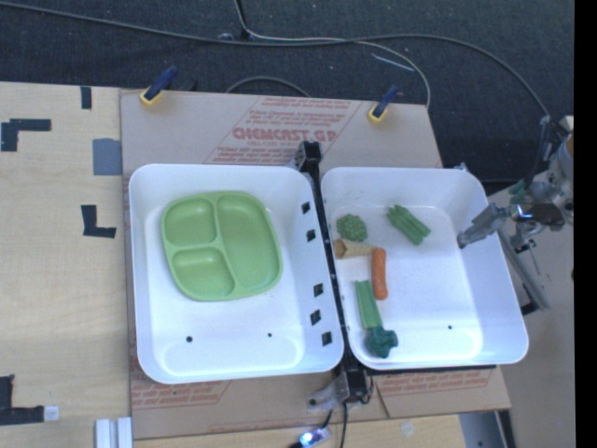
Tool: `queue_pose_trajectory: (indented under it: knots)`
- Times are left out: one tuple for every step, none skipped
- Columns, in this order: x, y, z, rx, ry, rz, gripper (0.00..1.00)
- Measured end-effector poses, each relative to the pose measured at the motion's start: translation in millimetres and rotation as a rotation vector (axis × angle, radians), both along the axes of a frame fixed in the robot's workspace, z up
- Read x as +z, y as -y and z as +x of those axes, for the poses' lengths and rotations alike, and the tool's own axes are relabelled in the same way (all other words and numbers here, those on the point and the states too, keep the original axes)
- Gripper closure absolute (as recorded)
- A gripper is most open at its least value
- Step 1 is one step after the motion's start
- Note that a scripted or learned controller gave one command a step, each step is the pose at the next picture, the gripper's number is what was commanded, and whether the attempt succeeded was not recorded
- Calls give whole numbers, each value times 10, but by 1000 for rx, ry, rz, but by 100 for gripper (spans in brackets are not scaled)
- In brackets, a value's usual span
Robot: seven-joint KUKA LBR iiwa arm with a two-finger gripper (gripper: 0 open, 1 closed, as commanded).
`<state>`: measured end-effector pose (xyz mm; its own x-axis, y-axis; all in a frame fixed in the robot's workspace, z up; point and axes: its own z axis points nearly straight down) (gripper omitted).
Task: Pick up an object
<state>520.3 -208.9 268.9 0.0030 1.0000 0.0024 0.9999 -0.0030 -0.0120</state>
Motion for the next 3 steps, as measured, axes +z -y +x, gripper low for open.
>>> queue_pose_trajectory:
  knots:
    - [58, -5, 22, 4, 11, -3, 0]
    - [-584, -29, 31, 3, 6, -1, 0]
    - [-1102, 66, 22, 3, 5, -2, 0]
